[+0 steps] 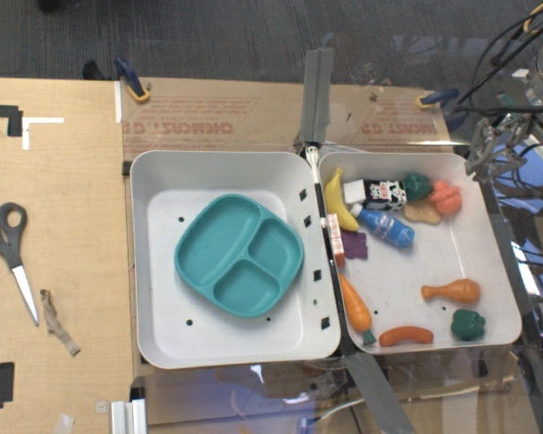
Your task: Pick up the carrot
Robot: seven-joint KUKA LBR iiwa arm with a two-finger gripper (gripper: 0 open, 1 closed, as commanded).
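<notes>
What is probably the gripper [500, 147] is a tangle of grey metal among cables off the far right corner of the right bin [489, 242]. The view there is too cluttered to be sure of that, and I cannot tell whether it is open or closed. Nothing is visibly held in it. It sits outside the bin, well apart from the toys, so the arm looks parked or only starting its reach, with no descent begun. The carrot [355, 307] lies flat in the right bin, close along the wall shared with the left bin [154, 333]. Its orange body runs roughly parallel to that wall and its green top points toward the near corner. That position likely leaves little room on the wall side, so a grasp across its width would need careful alignment. A red sausage-like toy [405, 335] lies just beside the green end, and a drumstick [452, 290] and a green pepper [468, 325] lie further right. A teal divided plate [240, 256] rests in the left bin.
</notes>
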